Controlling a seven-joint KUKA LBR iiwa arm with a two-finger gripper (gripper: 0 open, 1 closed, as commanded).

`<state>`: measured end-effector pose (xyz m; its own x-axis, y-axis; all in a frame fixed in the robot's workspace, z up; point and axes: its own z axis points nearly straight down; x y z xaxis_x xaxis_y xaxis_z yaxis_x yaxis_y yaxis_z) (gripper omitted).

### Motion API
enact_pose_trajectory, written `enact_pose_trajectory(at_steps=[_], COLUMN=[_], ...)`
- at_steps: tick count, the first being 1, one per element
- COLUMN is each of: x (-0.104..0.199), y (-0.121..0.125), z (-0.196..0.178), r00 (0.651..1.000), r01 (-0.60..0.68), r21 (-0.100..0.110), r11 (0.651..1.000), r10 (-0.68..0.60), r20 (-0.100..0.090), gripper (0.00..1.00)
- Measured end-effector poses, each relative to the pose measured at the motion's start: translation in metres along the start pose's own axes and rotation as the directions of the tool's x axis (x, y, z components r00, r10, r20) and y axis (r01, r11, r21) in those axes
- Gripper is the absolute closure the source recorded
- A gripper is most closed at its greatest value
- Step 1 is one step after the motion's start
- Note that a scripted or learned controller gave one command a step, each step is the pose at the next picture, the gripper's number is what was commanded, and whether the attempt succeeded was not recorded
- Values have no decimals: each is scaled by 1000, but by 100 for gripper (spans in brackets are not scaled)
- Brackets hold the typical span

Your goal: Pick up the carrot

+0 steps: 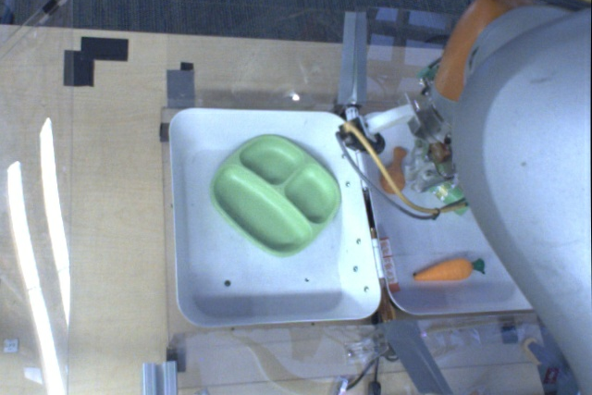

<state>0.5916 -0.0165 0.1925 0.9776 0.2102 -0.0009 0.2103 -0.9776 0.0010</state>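
From the overhead cam I see two white bins side by side, left bin [199, 291] and right bin [462, 296], walls touching along the centre seam. The left bin has a green divided plate [276, 192] sitting tilted near its middle, with bare floor all round it, widest along the near edge. The arm [527, 153] covers most of the right bin from the right side, so free room there is just the near-left strip. The carrot [447, 270] lies flat in that strip, orange body with its green top pointing right, close to the near wall and just left of the arm's bulk, nothing touching it. There's a small label on the seam between the bins near the front, with red marks, too small for me to read. The gripper [430, 164] hangs over the far-left part of the right bin, well apart from the carrot, with a yellow cable [379, 164] looping beside it. An orange shape shows just left of the gripper; I can't identify it. Finger state: can't tell, too cluttered.
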Motion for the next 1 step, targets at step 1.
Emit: enact_pose_trajectory(at_steps=[1], x=[-26], y=[-25], z=[10], r00=[1000], r01=[-8], r21=[2], r11=[1000], r10=[8], r20=[2], gripper=[100])
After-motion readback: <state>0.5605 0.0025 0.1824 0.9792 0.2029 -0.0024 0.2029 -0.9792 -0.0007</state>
